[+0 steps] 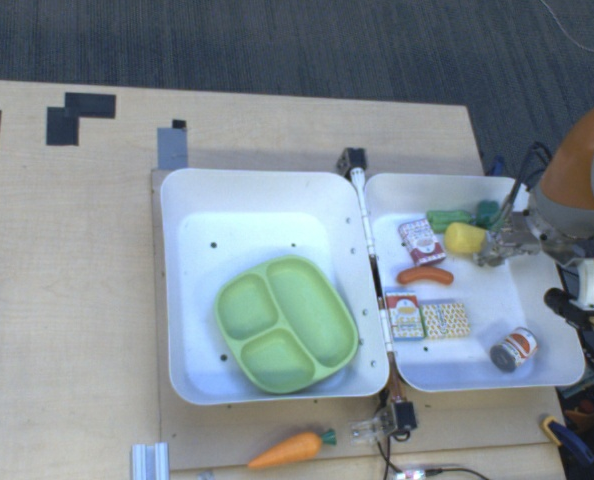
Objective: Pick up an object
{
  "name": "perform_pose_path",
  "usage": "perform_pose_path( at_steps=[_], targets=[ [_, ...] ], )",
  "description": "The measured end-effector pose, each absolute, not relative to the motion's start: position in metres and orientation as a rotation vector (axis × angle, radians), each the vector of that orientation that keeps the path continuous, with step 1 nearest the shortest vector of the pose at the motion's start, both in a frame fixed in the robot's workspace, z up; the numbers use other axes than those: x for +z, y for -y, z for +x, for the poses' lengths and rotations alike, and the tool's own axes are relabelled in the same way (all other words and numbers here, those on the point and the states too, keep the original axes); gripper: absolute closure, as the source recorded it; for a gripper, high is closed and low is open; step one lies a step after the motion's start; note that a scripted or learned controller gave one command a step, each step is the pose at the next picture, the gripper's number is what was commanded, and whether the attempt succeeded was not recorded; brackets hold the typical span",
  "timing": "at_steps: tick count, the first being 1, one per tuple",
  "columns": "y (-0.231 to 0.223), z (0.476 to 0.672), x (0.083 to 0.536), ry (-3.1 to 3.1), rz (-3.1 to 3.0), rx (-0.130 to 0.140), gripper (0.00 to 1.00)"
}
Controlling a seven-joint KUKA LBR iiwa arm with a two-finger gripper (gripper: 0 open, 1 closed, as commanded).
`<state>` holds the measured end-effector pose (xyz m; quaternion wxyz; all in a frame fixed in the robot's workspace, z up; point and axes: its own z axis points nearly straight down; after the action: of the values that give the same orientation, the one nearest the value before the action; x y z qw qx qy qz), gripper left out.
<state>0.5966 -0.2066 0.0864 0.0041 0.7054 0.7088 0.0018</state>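
- A yellow toy lemon lies near the far wall of the right bin, just beside the pincer; it looks light, smooth and rounded, likely to slip unless taken across its middle
- Whether the pincer is spread or pressed together cannot be told
- Green toys crowd the lemon's far side; a small carton and sausage lie to its left; open bin floor lies nearer the camera

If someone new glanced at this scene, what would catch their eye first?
Probably the green divided plate lying in the left bin. Next, the cluster of small toy foods in the right bin, including a yellow piece and a sausage, with the gripper beside them. A carrot lies on the bench.
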Motion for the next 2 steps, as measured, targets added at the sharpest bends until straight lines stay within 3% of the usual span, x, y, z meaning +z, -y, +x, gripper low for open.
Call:
perform_pose_path(
  at_steps=[1,2],
  targets=[
    [0.203,0.597,0.086,-2.229,2.213,0.008,0.00],
    [0.204,0.598,0.098,-2.229,2.201,0.009,1.00]
  ],
)
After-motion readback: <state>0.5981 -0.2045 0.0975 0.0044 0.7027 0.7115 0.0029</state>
